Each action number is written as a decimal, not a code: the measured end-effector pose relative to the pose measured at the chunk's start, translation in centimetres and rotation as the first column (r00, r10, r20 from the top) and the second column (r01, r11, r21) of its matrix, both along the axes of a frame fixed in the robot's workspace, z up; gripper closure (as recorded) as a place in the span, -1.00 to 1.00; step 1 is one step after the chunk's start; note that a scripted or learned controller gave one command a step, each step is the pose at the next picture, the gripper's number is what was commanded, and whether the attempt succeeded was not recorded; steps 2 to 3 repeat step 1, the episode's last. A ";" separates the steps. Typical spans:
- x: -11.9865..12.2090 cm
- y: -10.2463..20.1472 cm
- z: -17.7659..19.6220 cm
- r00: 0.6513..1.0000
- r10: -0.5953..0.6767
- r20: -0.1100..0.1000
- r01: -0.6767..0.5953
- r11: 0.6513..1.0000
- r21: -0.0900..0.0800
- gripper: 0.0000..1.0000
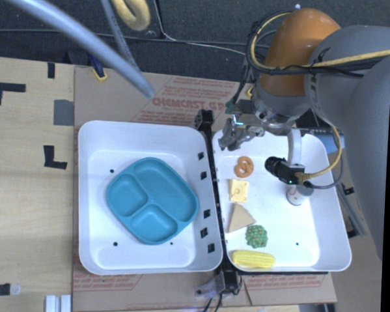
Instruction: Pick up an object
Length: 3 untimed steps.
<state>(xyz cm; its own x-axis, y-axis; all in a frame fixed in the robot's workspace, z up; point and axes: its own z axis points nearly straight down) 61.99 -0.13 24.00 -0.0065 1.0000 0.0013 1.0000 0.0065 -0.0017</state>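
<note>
1. Two shallow white bins sit side by side on a desk, seen from above at a slant. The left bin (89,179) holds one item: a blue plate (152,199) with three compartments, lying flat near the bin's middle.
2. The right bin (321,237) holds five small items in a loose column along its left side, close to the black divider (210,185) between the bins.
3. From the far end to the near end, these are: a small brown pretzel (244,166); just below it, a pale yellow square like a cheese slice (239,190); then a tan wedge (240,218); then a green, bumpy broccoli-like piece (256,236) just right of the wedge's lower corner; and a yellow corn cob (253,258) lying sideways by the near wall.
4. The grey arm with its orange band (299,40) reaches in from the right, above the right bin's far end.
5. The end effector (235,136) hangs over the far left corner of the right bin, just above and left of the pretzel. It is small and dark here; how far its fingers are parted cannot be made out, and nothing is visibly held between them.
6. A black cylindrical part with a yellow cable (282,168) hangs from the wrist over the bin's middle.
7. Under the bins lies brown cardboard (185,99) printed with faint red writing; the words are too blurred to read with certainty.
</note>
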 end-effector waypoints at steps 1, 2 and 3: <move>-1.0 5.5 0.2 1.000 0.000 -0.001 0.000 1.000 0.000 1.00; -1.0 5.5 0.2 1.000 0.000 -0.001 0.000 1.000 0.000 1.00; -1.0 5.5 0.2 1.000 0.000 -0.001 0.000 1.000 0.000 1.00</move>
